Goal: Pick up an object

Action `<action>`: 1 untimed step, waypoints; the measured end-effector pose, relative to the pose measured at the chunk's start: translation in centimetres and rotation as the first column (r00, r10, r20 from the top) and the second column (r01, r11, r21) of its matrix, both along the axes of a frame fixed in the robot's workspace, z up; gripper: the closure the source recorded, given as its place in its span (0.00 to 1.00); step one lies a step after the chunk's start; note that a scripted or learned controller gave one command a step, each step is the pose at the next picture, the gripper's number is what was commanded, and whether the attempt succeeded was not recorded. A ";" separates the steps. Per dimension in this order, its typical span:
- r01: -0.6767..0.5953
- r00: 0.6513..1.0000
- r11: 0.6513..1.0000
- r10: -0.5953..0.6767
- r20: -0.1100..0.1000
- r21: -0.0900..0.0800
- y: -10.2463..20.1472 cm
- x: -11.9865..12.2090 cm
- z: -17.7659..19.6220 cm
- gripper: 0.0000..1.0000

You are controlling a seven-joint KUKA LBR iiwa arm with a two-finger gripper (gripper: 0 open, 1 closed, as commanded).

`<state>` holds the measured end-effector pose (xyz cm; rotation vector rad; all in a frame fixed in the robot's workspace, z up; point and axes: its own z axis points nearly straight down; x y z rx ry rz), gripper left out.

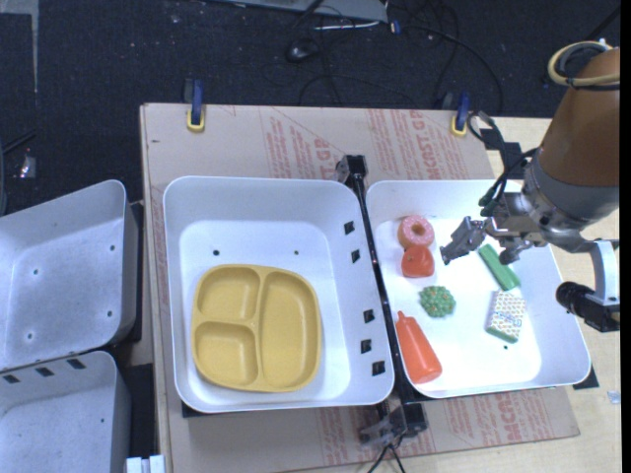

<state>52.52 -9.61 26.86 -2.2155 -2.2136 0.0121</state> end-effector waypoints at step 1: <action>-0.002 1.000 1.000 0.002 0.012 -0.001 0.0 0.2 0.6 0.00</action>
